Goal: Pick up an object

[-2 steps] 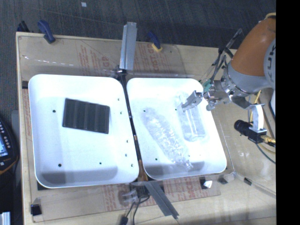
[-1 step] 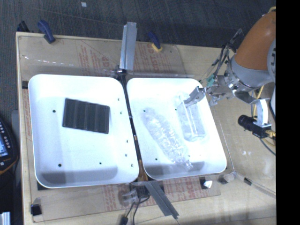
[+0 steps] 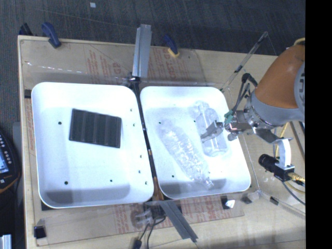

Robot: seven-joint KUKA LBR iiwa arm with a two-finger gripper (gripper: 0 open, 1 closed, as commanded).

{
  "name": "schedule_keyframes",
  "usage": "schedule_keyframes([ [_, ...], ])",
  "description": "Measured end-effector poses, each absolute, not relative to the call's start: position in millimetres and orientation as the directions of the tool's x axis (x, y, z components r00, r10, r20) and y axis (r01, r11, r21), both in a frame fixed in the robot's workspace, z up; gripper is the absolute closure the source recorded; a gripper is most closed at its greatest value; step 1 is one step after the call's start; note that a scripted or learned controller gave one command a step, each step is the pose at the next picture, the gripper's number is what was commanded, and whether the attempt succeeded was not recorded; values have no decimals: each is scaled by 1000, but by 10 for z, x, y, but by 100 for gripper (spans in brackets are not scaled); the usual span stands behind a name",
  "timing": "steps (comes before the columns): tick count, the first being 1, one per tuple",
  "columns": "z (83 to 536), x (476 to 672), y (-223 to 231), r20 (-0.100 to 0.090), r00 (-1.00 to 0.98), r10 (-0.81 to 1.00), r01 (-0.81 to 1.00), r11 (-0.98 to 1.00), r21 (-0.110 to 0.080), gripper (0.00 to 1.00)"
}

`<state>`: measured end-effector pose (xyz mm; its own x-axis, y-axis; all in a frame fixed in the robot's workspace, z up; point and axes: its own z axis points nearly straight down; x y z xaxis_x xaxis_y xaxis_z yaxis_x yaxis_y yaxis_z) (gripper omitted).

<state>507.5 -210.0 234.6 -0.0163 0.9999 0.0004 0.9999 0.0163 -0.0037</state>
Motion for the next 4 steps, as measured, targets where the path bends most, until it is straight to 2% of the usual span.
schedule_keyframes([
  [1,2436,5339,-2108,0,-55,998,998,55,0,0],
  [2,2639,5373,-2111,0,-86,996,996,86,-1,0],
  [3,2652,5495,-2111,-1,-106,994,994,106,1,0],
  [4,3103,5445,-2108,-1,-77,997,997,77,0,0],
])
